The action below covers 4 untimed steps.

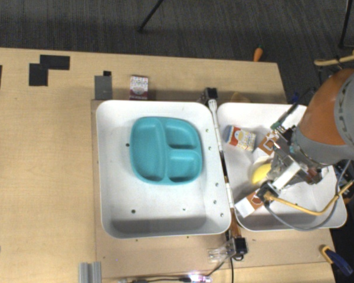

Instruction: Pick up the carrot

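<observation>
1 pale yellow, smooth, rounded lump (259,174) lies in the right bin (336,217), near its middle. It may be the carrot, but blur and the arm's shadow leave that unsure. It sits between the 2 fingers (256,200) of the gripper (265,170), which are spread wide: 1 brown-padded tip is on its far side and 1 on its near side, and neither clearly touches it. Just beyond, a small printed carton (241,138) lies flat on the bin floor. A yellow cable (301,208) loops over the bin's near wall. The grey arm (324,140) with its orange band (321,99) leans in from the right. In the left bin (115,217) rests a glossy teal plastic tray (165,149) with 3 compartments.
</observation>
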### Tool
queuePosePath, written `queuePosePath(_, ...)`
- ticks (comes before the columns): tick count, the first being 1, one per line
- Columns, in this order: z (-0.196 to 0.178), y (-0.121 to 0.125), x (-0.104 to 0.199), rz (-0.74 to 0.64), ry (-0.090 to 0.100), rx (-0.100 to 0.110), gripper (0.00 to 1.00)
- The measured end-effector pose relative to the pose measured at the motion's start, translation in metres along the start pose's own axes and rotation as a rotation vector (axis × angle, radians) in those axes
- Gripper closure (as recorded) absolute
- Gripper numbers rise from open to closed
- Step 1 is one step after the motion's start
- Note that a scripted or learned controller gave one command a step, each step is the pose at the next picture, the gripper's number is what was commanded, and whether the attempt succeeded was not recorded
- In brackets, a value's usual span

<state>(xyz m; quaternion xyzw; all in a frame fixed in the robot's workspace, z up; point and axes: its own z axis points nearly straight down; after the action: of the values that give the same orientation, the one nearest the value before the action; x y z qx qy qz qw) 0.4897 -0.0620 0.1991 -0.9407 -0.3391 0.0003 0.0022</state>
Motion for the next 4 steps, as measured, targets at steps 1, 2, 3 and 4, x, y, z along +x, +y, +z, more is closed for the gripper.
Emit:
queuePosePath(1,-0.129,0.040,-0.034,0.066,0.007,-0.014,1.00)
queuePosePath(2,-0.019,-0.008,0.003,0.186,-0.005,0.003,1.00)
queuePosePath(3,-0.121,0.026,-0.013,0.371,0.005,-0.008,1.00)
queuePosePath(4,-0.005,-0.012,0.005,0.359,-0.007,0.004,1.00)
